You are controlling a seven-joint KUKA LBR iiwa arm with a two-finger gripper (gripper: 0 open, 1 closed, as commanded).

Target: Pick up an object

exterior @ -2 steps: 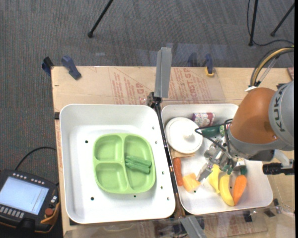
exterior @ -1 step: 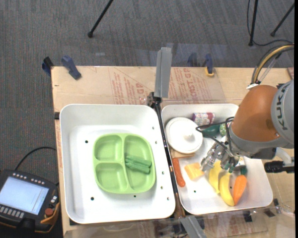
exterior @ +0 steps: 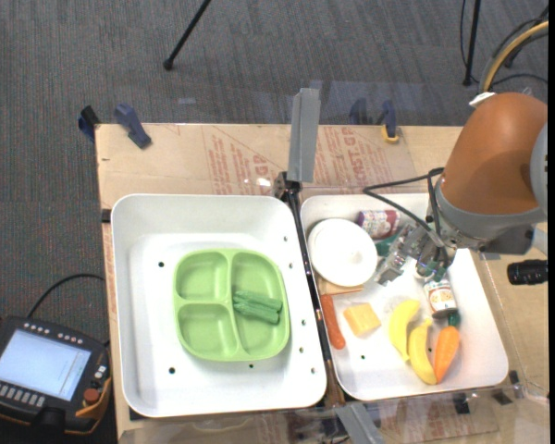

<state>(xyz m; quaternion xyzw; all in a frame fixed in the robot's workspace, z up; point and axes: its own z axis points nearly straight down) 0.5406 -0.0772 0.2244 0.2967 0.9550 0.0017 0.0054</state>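
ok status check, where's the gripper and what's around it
Gripper low over the right bin, nothing seen held. White plate just left of it, small bottle and bananas below. Green tray sits in the left bin.

A pale green divided plate (exterior: 229,317) holding darker green beans (exterior: 257,305) sits in the white left bin (exterior: 139,239). The white right bin (exterior: 486,359) holds a white plate (exterior: 343,252), yellow bananas (exterior: 409,333), orange carrots (exterior: 445,351) and a yellow-orange cheese block (exterior: 362,319).

Divided plate (exterior: 203,326) in left bin (exterior: 134,248), bananas (exterior: 409,333) in right bin (exterior: 486,359)
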